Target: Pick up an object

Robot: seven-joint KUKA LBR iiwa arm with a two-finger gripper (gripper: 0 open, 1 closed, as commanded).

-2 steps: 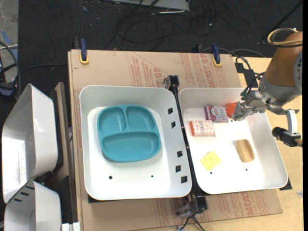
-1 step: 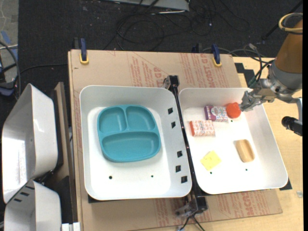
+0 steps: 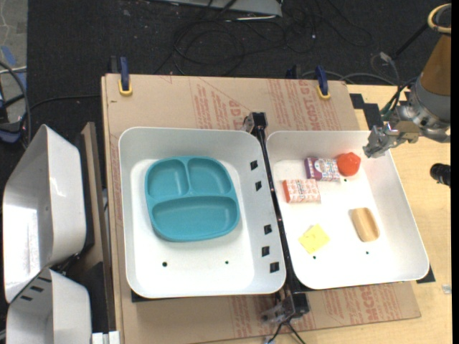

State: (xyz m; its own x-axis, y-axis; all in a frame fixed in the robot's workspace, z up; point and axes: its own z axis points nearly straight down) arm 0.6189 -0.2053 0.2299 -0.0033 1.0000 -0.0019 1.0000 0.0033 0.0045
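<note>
Pincer (image 3: 376, 143) sits over the top right rim of the right bin (image 3: 401, 213), at the end of the grey arm (image 3: 430, 99) coming in from the right. Can't tell whether it's apart or together; too small and blurred, and nothing visible in it.

Relative to the right bin, all contents lie on its floor:
- red round object (image 3: 348, 164), upper middle, nearest the pincer, just left and below it
- purple packet (image 3: 321, 168), touching or just beside the red object on its left
- pink-and-white box (image 3: 301, 190), below-left of the purple packet, close to it
- tan bread-like roll (image 3: 365, 224), right of centre, well apart from the others
- yellow square piece (image 3: 313, 239), lower middle

Left of the right bin, touching along the shared edge: left bin (image 3: 136, 192) with a teal divided tray (image 3: 192, 198) lying flat inside. Both bins rest on the brown worktop (image 3: 215, 99).
</note>
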